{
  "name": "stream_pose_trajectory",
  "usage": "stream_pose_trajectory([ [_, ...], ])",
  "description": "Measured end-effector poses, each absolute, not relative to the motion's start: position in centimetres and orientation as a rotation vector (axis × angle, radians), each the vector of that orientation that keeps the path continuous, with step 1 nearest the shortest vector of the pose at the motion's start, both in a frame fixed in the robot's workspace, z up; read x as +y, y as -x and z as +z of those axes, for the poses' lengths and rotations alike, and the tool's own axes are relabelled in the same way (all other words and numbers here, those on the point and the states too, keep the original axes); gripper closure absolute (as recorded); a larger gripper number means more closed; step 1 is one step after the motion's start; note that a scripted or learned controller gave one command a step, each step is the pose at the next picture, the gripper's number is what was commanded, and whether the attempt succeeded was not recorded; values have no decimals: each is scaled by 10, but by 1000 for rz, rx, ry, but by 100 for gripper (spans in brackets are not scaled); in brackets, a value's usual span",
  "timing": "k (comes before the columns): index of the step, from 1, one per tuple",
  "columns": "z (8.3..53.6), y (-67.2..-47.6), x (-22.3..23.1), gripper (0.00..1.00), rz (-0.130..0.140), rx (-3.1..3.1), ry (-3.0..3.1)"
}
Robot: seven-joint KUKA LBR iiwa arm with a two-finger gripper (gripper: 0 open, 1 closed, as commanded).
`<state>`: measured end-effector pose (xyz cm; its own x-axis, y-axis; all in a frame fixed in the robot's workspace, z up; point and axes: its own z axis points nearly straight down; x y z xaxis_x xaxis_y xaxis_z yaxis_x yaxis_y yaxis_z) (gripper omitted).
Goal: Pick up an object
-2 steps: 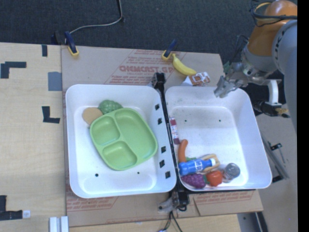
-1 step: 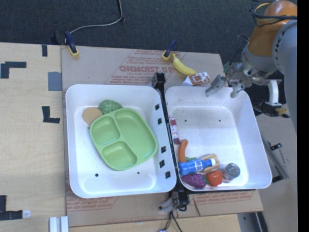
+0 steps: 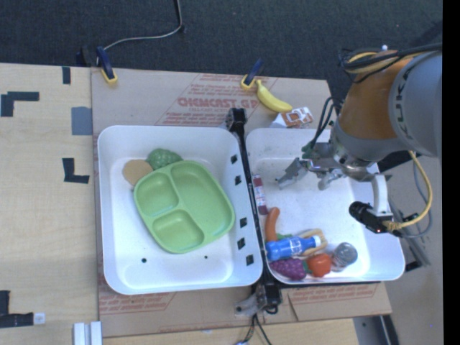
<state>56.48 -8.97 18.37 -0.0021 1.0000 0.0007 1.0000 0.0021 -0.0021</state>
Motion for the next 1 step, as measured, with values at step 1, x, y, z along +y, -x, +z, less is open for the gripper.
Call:
stream_pose_trajectory([
  [1, 191, -586, -225, 0, 4, -2221, 2223],
])
